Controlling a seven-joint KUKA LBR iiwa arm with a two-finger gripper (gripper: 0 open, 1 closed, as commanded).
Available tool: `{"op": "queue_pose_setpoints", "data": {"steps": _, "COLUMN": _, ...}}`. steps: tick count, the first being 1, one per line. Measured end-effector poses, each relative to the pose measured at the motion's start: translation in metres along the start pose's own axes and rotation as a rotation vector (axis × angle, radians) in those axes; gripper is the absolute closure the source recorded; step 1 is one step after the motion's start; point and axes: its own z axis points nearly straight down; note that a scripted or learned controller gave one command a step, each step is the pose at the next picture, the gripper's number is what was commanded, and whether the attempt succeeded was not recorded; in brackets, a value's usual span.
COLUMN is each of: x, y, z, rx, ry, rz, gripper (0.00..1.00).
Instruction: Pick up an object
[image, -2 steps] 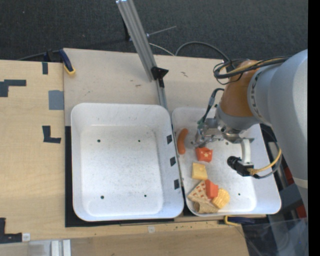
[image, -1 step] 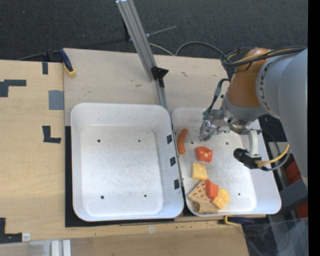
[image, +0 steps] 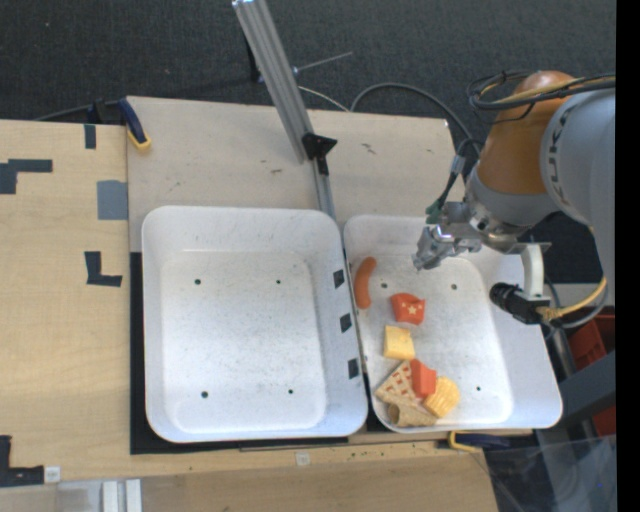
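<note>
The gripper (image: 430, 251) hangs over the back part of the right bin (image: 500, 330), its fingers pointing down with nothing seen between them. Just below and left of it lies a red block (image: 407, 308). An orange sausage-shaped piece (image: 364, 281) lies along the bin's left wall. A yellow block (image: 399, 343) sits below the red one. At the bin's front are a tan waffle piece (image: 400, 393), a small red piece (image: 424, 379) and an orange-yellow piece (image: 443, 396).
The left bin (image: 240, 320) stands beside the right one, with black clips on the shared rim. A slanted metal pole (image: 285, 85) rises behind the bins. Cables and a black connector (image: 515, 300) hang at the arm's right side.
</note>
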Motion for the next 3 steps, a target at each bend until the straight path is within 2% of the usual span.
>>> {"op": "queue_pose_setpoints", "data": {"steps": 1, "x": 0.000, "y": 0.001, "z": -0.026, "rx": 0.002, "ry": 0.001, "rz": -0.001, "gripper": 1.00}}
{"op": "queue_pose_setpoints", "data": {"steps": 2, "x": 0.056, "y": -0.001, "z": -0.030, "rx": 0.005, "ry": 0.003, "rz": -0.007, "gripper": 1.00}}
{"op": "queue_pose_setpoints", "data": {"steps": 3, "x": 0.107, "y": 0.009, "z": -0.041, "rx": 0.004, "ry": 0.003, "rz": -0.007, "gripper": 1.00}}
